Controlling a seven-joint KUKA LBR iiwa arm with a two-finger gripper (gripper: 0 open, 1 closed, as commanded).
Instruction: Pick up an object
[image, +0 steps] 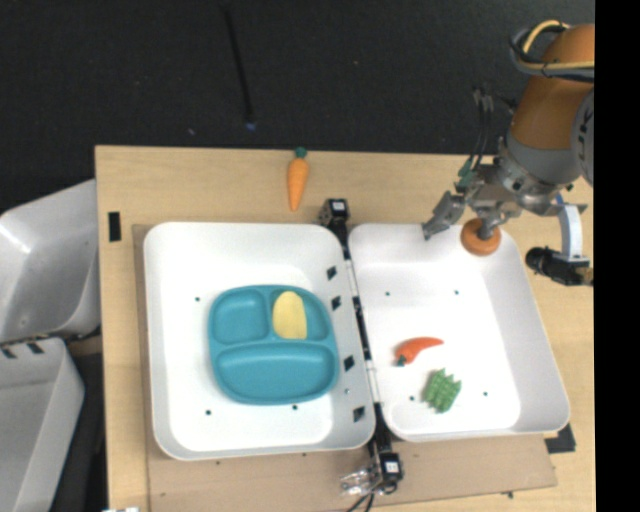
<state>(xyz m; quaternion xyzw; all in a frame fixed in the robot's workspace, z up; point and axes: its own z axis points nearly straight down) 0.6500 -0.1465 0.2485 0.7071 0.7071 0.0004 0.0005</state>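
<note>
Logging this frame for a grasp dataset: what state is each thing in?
gripper: above the right bin's far edge, an orange round piece at its tip
blue tray: flat in the left bin
yellow piece: lying in a tray compartment
red pepper: lying in the right bin
green piece: lying near it
carrot: on the bench, outside both bins

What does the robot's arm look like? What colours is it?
The arm is fat and round with a big orange band and grey metal below it. Thin dark cables run down its side, and a yellowish loop sits at the top. Its gripper is grey.
</note>
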